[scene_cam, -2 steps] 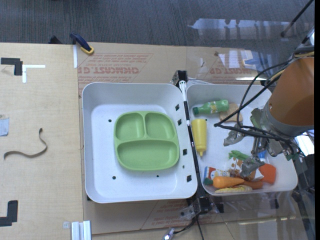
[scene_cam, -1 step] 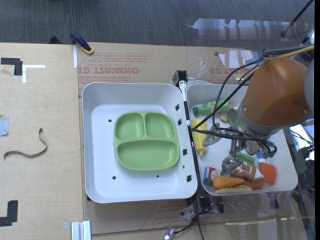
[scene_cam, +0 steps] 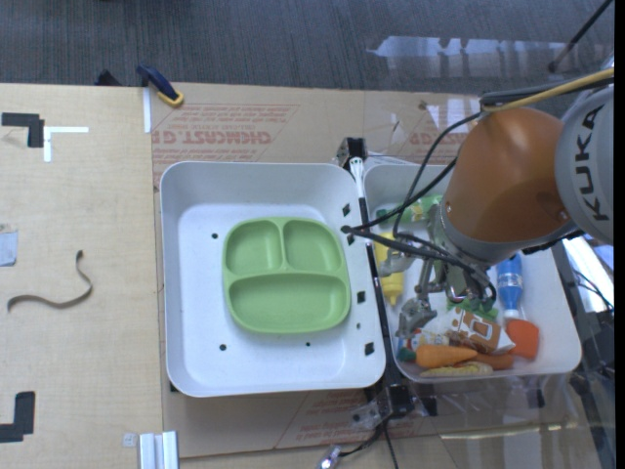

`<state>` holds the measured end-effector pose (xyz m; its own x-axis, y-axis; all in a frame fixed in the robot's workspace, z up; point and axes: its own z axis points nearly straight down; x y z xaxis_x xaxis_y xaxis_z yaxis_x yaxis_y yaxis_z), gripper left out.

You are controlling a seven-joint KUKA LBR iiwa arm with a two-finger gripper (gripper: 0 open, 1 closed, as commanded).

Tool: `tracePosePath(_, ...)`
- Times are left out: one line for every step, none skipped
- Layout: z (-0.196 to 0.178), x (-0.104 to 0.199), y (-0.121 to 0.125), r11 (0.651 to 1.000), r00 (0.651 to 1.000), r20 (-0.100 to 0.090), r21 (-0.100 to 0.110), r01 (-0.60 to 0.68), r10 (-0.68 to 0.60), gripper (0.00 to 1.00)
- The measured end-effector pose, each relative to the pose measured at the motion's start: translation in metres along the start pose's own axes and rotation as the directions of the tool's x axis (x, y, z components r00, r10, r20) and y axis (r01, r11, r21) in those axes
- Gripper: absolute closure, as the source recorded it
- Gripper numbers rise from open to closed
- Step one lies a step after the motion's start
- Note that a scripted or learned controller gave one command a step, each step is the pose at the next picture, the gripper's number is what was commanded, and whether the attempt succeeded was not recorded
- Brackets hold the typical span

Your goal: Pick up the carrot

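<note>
The brand name "KUKA" is printed in black capitals on the grey robot arm (scene_cam: 591,154), reading downward along the casing. Red lettering is printed on the flat brown cardboard sheet (scene_cam: 227,130) under the bins, seen upside down and not legible with certainty.

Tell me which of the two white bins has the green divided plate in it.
The left bin holds the green divided plate; the right bin holds the carrot and other clutter.

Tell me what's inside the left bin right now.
The left bin holds a green divided plate, lying flat with nothing in its three compartments. The bin floor beneath the plate is covered.
</note>
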<state>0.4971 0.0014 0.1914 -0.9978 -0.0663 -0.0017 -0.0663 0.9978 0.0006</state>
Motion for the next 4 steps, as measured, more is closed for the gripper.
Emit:
tracePosePath(-0.009,-0.001,0.000,1.000,1.000,0.002,0.001,0.002,-0.003,1.00)
tracePosePath(-0.098,0.009,-0.017,0.976,0.976,0.004,0.001,0.218,-0.218,1.00)
tracePosePath(-0.098,0.009,-0.017,0.976,0.976,0.004,0.001,0.218,-0.218,0.00)
tracePosePath(0.000,-0.005,0.005,0.996,0.996,-0.001,0.000,0.090,-0.090,0.00)
